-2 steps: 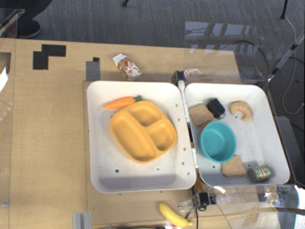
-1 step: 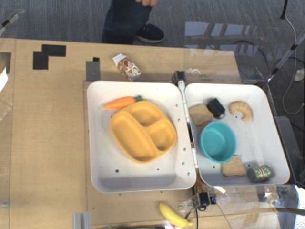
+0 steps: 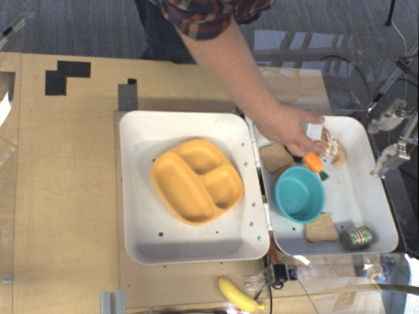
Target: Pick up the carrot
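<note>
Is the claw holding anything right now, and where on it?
Nothing shows between the claw fingers. The carrot lies in the right bin, under a person's hand.

The carrot is partly covered by a person's hand, whose arm runs off the top edge.

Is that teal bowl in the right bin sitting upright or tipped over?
Upright. The teal bowl shows its round open mouth and inside to the overhead camera, resting on the floor of the right bin just below the carrot.
</note>
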`<state>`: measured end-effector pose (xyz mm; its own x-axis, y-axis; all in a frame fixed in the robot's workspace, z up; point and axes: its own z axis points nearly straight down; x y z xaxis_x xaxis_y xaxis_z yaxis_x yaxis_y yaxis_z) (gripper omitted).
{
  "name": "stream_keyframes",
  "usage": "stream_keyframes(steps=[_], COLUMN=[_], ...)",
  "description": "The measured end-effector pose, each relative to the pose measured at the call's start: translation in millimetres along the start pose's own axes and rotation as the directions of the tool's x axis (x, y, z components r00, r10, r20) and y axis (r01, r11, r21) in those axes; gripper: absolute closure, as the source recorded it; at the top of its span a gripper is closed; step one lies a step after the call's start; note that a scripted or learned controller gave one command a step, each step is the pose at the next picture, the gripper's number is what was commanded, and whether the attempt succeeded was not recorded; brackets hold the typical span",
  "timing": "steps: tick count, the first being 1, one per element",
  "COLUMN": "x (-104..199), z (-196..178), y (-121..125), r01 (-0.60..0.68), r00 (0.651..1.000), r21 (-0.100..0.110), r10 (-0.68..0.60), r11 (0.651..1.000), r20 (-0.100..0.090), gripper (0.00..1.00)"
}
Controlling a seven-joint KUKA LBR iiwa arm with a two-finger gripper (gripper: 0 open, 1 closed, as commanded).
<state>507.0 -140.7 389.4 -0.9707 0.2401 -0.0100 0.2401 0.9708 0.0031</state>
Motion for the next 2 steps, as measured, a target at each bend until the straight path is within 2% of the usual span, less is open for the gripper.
stream_keyframes(steps=[1,2], x=[8,3], z=[52,70], y=[-34,-68], r01=[0.132,0.451], r00=[0.991,0.892], r21=[0.002,0.0], r10=[-0.132,-0.451], r11=[0.991,0.892], r20=[-0.004,-0.005], gripper=[0.0,0.0])
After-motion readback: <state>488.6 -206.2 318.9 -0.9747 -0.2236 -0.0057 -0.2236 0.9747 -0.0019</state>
